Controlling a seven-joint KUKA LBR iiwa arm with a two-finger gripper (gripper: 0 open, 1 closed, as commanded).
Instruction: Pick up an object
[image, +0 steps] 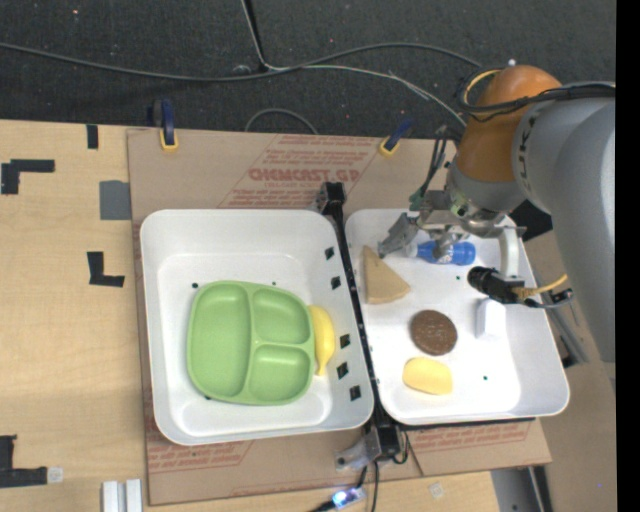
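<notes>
Two white bins sit side by side on a cardboard sheet (290, 165) on the desk (60, 300), w/ a black divider strip (347, 300) where their rims meet.

Left bin (160, 330): green divided plate (250, 342) lies flat, approx in the middle. A yellow banana-like piece (322, 338) rests against the plate's right edge, betw. plate and bin wall.

Right bin (530, 370): tan wedge (382, 278) near the left wall, upper part. Brown round disc (434, 332) around the centre, just below-right of the wedge. Yellow lump (427, 377) just below the disc, apart from it. Blue object (447, 251) near the top of the bin, partly covered by the arm's metal parts. Small grey piece (480, 318) right of the disc.

Arm (560, 160) comes in from the right, orange band (500, 120) above the wrist, over the upper part of the right bin. Hand (415, 232) sits low at the bin's top-left area, just above the wedge and beside the blue object. Fingers (397, 237) are dark and hard to separate from the rest, so can't tell if spread or pressed together; nothing visibly pinched betw. them. A black cylindrical part w/ cable (497, 285) sticks out below the wrist, over the bin's right side.

Blue-yellow clamps (165, 125) and (396, 138) hold the cardboard's far edge. Cables (300, 65) run across the dark floor behind.
</notes>
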